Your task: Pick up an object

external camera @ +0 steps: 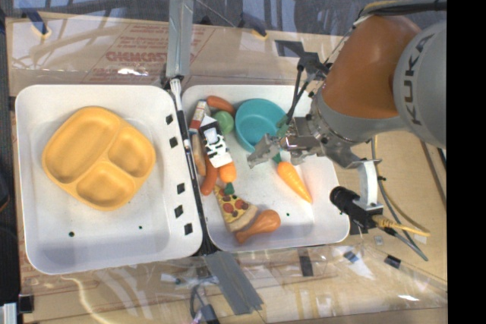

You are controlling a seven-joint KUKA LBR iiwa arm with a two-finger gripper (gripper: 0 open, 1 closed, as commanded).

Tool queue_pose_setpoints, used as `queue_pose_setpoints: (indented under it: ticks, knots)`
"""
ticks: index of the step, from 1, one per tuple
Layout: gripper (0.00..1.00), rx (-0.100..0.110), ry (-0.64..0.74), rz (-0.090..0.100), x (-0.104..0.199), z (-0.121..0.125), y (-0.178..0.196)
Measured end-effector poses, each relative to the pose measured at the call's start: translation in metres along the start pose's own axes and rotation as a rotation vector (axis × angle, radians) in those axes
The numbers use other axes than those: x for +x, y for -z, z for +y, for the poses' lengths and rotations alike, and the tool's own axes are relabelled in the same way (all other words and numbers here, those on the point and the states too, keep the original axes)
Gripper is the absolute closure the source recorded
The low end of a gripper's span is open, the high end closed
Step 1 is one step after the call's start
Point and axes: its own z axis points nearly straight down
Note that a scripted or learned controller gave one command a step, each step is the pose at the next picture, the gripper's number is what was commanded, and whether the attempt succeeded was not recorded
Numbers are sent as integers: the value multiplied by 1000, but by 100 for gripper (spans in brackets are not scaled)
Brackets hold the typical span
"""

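The metal two-finger pincer (267,151) hangs over the right shallow white bin (326,220), just right of the round teal plastic bowl (260,122). The orange plastic carrot (294,180) lies below and right of the bowl — just beneath the pincer, not between its fingers. Finger spacing: cannot tell — the wrist crowds the fingers.
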Motion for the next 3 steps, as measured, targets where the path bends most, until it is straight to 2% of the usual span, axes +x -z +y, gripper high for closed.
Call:
queue_pose_setpoints:
  ticks: [1,2,3]
  knots:
    - [0,10,-21,2,-43,-23,-128]
    - [0,-8,41,2,-46,-16,-172]
    - [0,-2,-157,0,-7,23,-167]
